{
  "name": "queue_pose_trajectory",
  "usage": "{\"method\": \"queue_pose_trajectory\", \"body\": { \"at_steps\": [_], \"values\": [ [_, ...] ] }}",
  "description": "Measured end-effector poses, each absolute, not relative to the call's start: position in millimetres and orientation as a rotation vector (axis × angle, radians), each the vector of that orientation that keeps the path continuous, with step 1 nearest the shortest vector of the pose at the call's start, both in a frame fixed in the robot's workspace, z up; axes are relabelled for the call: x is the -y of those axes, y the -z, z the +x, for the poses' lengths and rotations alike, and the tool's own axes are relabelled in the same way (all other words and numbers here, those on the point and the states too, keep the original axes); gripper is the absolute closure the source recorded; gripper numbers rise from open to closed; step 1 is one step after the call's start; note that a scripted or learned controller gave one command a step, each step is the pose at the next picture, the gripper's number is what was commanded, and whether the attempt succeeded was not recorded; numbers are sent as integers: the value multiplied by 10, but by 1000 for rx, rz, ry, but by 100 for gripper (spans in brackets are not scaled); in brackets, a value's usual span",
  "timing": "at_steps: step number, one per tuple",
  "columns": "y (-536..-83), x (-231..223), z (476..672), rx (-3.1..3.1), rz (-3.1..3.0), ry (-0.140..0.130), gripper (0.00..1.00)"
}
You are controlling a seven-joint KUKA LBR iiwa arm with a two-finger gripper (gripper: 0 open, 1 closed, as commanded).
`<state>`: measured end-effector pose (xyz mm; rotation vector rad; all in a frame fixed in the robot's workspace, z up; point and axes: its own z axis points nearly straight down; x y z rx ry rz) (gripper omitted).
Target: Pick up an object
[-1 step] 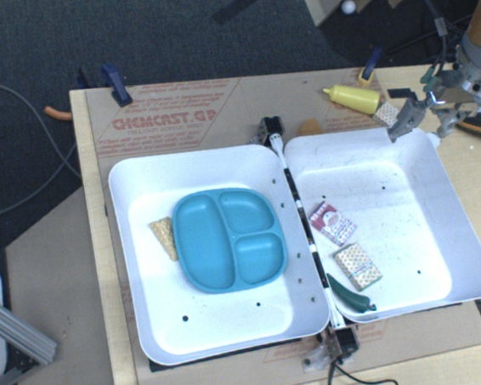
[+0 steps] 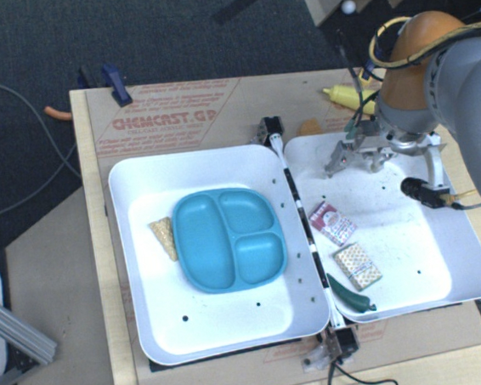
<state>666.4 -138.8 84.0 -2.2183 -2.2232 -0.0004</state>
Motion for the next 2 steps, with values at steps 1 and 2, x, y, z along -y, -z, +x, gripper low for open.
{"method": "queue_pose_trajectory", "body": {
  "at_steps": [1,2],
  "values": [
    [-1177,1704,6671,2224,-2224,1,0],
    [-988,988,6665,2221,-2218,-1,0]
  ]
}}
